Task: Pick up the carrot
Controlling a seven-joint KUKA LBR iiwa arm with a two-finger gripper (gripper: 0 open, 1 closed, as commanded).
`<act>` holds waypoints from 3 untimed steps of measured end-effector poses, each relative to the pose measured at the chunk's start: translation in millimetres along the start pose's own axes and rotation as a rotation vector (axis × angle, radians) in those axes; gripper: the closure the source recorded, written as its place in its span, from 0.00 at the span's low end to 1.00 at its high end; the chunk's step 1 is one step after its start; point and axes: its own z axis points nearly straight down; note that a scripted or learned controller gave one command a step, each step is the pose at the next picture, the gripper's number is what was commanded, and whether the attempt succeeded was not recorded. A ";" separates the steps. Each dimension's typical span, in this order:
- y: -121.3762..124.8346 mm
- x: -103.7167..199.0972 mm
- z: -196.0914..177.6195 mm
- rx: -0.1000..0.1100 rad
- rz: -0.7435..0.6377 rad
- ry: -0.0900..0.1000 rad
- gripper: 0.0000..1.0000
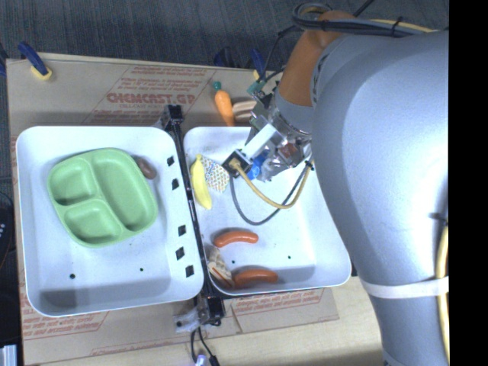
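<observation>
The carrot [223,107] lies on the worktop [137,90], just past the far rim of the arm-side bin [313,235], presumably why the pincer [261,115] hangs close beside it. Whether the pincer is spread or pressed together, I cannot tell.

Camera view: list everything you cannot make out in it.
Pale thing beside the carrot: partly behind the gripper, too blurred to name.
Brown thing: half hidden behind the green divided plate, too small to name.
Patterned thing by the lower sausage: partly covered by it, blurred.
</observation>
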 end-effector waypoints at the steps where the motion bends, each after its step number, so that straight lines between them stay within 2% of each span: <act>1: -75.8 13.6 -45.9 0.000 0.246 0.000 1.00; 2: -112.6 -17.6 -71.9 0.001 0.229 -0.001 1.00; 3: -179.6 13.4 -77.1 -0.003 0.302 0.000 1.00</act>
